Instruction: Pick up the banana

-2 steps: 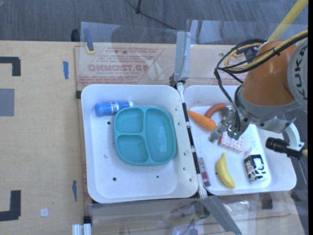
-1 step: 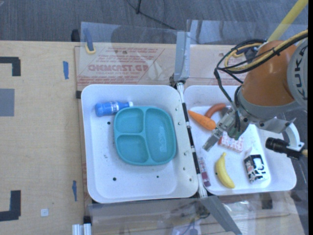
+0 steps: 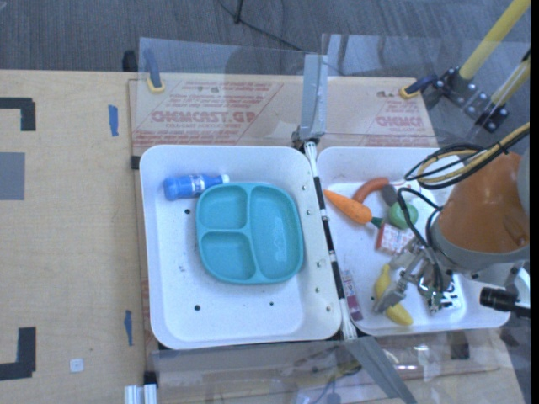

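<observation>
Beside the left bin [image 3: 168, 293] with its blue plate [image 3: 250, 231], the right bin [image 3: 354, 162] holds the arm's gripper [image 3: 408, 283]; its fingers look spread, low in that bin; the small yellow banana [image 3: 391, 296] lies touching them, partly hidden.

Two bins side by side on tabletop [image 3: 67, 251]. Left bin [image 3: 168, 310]: divided plate [image 3: 250, 231] at centre, bottle [image 3: 192, 184] behind it. Right bin [image 3: 354, 162]: carrot [image 3: 349, 208] at rear left, banana [image 3: 389, 297] at front, pincer [image 3: 414, 283] over it.
</observation>
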Robot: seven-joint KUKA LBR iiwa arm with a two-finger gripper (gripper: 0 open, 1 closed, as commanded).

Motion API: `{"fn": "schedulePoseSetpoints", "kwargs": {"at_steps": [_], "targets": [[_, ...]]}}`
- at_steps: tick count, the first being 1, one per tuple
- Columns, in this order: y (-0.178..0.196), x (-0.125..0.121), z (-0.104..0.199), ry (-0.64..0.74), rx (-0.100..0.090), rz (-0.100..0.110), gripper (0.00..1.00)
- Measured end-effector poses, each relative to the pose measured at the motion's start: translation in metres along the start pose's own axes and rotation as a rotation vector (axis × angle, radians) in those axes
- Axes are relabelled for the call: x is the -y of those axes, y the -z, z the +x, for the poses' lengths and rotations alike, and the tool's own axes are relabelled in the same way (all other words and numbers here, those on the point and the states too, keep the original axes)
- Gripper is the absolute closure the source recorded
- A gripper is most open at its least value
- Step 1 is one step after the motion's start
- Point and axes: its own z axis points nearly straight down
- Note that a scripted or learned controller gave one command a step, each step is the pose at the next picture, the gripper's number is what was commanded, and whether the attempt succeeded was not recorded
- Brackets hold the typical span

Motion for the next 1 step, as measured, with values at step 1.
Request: {"fn": "schedulePoseSetpoints", "kwargs": {"at_steps": [1], "targets": [[0.0106,-0.0002,-0.004,-0.004,0.013,-0.004,1.0]]}}
